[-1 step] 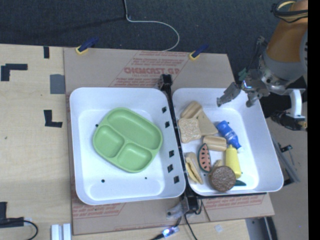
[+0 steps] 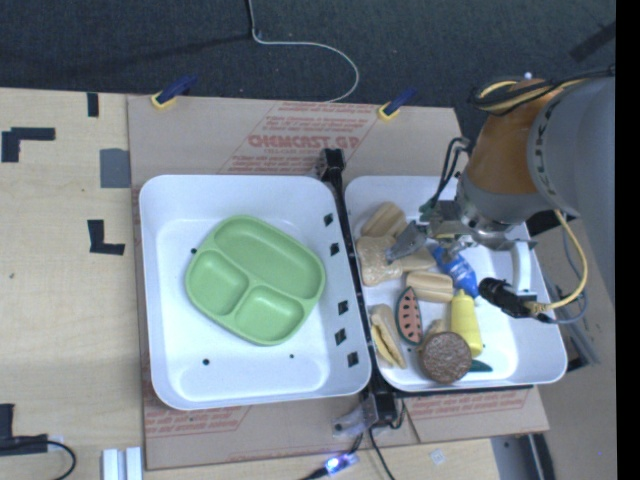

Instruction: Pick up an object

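**A:** Start at the bottom of the frame. How much room is there?

**B:** Little on the right. The right bin (image 2: pixel 545 368) is crowded along its lower rim. A brown round disc (image 2: pixel 445 356) sits just inside that edge, touching a yellow bottle-shaped toy (image 2: pixel 465 320) that stands above it. Left of them are a watermelon slice (image 2: pixel 408 313) and a striped tan piece (image 2: pixel 385 335) close to the divider between the bins.

**A:** And the left bin?

**B:** The left bin (image 2: pixel 165 268) holds a green divided plate (image 2: pixel 255 278) set at a slant near its middle. There is bare white floor all round it, widest along the lower edge.

**A:** Moving up, where is the gripper?

**B:** The gripper (image 2: pixel 412 240) is in the upper middle of the right bin, low over the pile. A tan block (image 2: pixel 432 286) lies just below it, a blue item (image 2: pixel 458 268) to its right, and pale bread-like pieces (image 2: pixel 380 220) to its upper left. I cannot tell whether it is open or closed, and nothing shows gripped in it.

**A:** Behind that?

**B:** The arm (image 2: pixel 510 158) covers the bin's upper right corner. Both bins rest on a cardboard sheet (image 2: pixel 300 138), with two clips (image 2: pixel 397 101) at its top edge. A white cable (image 2: pixel 300 43) loops on dark floor above.
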Available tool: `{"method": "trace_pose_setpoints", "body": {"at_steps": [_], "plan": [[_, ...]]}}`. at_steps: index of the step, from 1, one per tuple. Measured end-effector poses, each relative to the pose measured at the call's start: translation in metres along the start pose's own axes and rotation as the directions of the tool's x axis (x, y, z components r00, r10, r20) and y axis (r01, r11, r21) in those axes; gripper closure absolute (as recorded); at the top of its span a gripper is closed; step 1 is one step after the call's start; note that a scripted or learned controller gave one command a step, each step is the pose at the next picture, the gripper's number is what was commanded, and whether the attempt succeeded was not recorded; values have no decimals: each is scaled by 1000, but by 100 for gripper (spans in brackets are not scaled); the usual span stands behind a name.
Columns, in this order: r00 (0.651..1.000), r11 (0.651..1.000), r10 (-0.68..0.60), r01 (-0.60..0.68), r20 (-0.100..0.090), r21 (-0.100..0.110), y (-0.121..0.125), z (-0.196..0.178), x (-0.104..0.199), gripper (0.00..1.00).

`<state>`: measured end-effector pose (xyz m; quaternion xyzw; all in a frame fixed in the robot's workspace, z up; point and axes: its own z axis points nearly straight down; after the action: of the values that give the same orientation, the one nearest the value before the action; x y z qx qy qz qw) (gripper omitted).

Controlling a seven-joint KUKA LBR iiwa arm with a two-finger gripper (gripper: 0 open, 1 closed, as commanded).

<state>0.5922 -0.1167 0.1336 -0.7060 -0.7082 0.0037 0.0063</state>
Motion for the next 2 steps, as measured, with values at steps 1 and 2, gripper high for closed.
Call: {"method": "trace_pose_setpoints", "body": {"at_steps": [1, 2], "plan": [[1000, 1000, 2, -2, 4, -11, -33, 52, 11, 0], [1000, 1000, 2, -1, 5, -14, -31, 39, 10, 100]]}}
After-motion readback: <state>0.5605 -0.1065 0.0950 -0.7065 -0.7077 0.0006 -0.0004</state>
